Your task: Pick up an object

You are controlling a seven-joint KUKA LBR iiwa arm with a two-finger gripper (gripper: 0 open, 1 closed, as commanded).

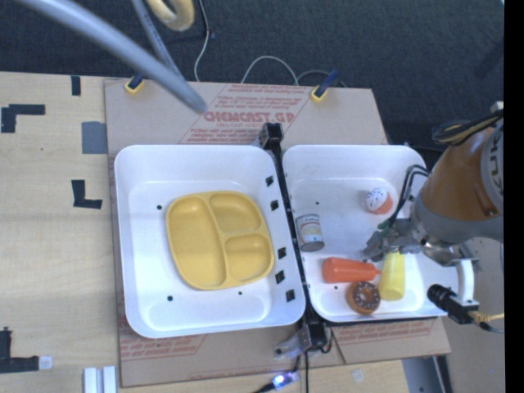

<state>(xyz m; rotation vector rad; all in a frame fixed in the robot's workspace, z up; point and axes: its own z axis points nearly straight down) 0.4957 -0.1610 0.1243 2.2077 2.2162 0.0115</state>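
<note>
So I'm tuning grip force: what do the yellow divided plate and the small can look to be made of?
The yellow divided plate looks like moulded plastic: one even colour, soft rounded rims, dull sheen. The small can seems to be metal with a printed label: greyish cylinder, paler top. It is too small to be sure.

Even, bright light washed out the white bins (131,187), shadows were soft, and detail looked slightly blurred.

Dark carpet floor (352,31), light wooden bench (49,219), cardboard sheet (246,113)
</note>
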